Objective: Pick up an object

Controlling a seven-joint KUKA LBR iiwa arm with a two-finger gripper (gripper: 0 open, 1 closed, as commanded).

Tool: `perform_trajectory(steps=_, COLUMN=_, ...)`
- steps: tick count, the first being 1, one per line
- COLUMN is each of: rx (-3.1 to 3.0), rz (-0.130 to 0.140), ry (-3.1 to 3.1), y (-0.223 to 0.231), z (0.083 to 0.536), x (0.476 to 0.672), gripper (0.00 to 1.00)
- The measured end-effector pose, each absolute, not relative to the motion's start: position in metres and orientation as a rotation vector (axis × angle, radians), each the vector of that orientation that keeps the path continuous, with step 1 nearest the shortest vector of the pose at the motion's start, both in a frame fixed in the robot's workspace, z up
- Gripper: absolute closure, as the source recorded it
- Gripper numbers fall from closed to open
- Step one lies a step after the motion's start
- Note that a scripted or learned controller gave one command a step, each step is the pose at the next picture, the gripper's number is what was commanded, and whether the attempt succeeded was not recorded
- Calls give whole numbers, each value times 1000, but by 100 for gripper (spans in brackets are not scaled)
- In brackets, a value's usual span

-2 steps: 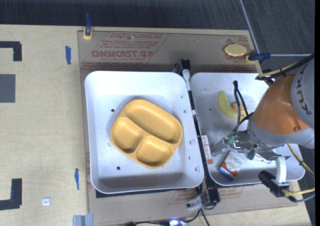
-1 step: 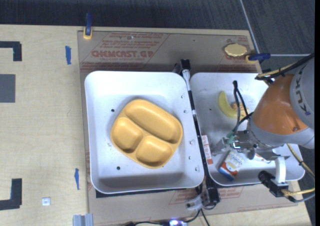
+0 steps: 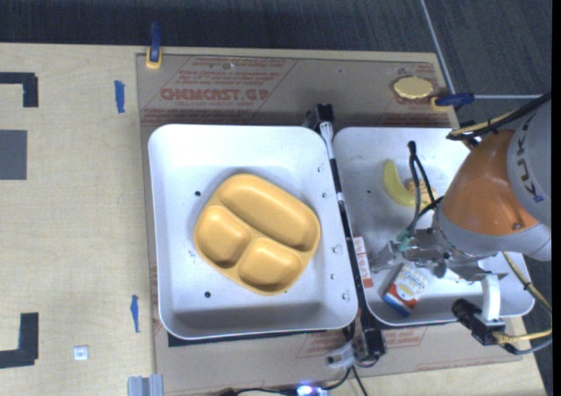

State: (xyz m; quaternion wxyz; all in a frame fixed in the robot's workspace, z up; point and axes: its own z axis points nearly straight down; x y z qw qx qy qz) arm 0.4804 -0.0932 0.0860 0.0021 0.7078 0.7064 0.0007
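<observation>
A yellow three-compartment tray (image 3: pixel 255 232) lies upside down or domed in the middle of the left bin (image 3: pixel 175 298), tilted slightly, taking up most of that bin's floor. In the right bin (image 3: pixel 359 153), toward the right of the frame, the arm's orange-banded wrist (image 3: pixel 486 197) hangs over the bin's centre, with the gripper (image 3: pixel 419 254) below it at the lower middle of the bin. How far it is opened cannot be told from this angle. A small white carton with orange and blue print (image 3: pixel 403 287) lies just beneath and beside the gripper, near the bin's lower edge. A yellow banana-like piece (image 3: pixel 397 182) sits higher up in the same bin, partly behind black cables (image 3: pixel 419 177)
</observation>
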Motion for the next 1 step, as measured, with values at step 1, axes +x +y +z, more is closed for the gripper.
perform_trajectory(steps=1, rx=2219, rz=6, ry=2221, y=-97, z=86, x=481, gripper=0)
